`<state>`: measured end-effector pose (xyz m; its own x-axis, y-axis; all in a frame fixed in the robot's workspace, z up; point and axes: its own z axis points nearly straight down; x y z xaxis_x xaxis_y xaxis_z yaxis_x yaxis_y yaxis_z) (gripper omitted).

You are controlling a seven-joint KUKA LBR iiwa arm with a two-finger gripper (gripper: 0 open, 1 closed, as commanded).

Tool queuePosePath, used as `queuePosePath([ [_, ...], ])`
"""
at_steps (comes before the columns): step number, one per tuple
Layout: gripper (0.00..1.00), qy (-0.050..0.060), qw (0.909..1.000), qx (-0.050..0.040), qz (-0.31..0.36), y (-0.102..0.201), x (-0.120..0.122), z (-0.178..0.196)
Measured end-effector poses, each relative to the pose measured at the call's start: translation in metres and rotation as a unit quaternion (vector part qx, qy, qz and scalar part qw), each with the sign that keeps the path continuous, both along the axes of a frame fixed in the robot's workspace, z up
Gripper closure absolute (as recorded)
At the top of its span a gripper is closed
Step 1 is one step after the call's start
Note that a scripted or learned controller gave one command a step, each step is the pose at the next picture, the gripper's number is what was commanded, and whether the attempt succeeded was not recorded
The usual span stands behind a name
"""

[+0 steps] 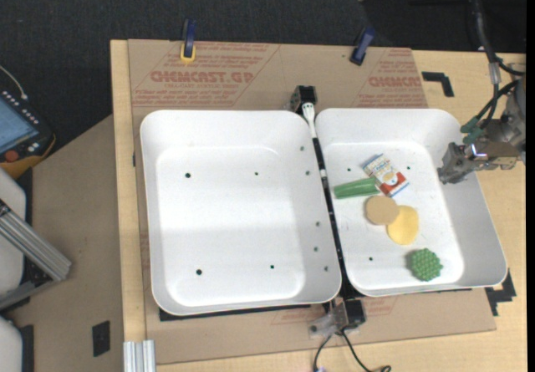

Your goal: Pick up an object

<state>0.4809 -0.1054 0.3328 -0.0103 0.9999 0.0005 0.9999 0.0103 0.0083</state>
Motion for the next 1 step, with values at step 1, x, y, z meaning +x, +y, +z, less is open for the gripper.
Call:
queuePosePath([
  [1,1.00,0.009,1.0000,0.0012,-0.003,0.0408,-0.0026,-0.1042],
])
